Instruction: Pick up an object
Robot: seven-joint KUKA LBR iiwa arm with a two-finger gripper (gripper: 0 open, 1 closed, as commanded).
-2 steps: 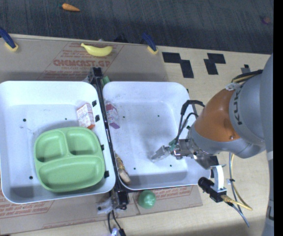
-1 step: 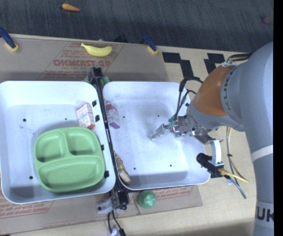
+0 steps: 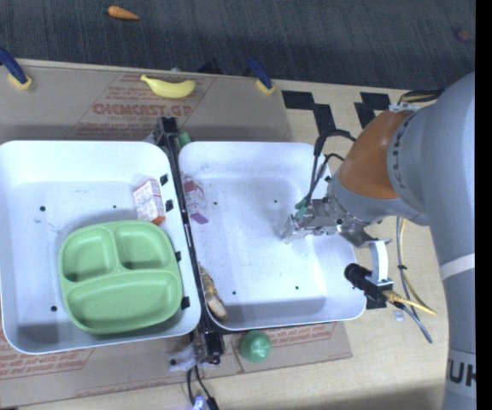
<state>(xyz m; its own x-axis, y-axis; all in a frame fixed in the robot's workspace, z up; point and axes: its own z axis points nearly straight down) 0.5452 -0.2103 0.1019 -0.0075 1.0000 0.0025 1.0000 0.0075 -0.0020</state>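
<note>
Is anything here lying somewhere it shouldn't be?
Yes, several things lie outside the bins: a yellow banana on the cardboard behind them, a green ball on the cardboard in front, and an orange carrot-like thing off on the dark floor.

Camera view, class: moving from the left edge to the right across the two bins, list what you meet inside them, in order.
Green divided tray in the left bin → small red-and-white packet → clear wrapper with a red mark at the right bin's left wall → gripper.
</note>
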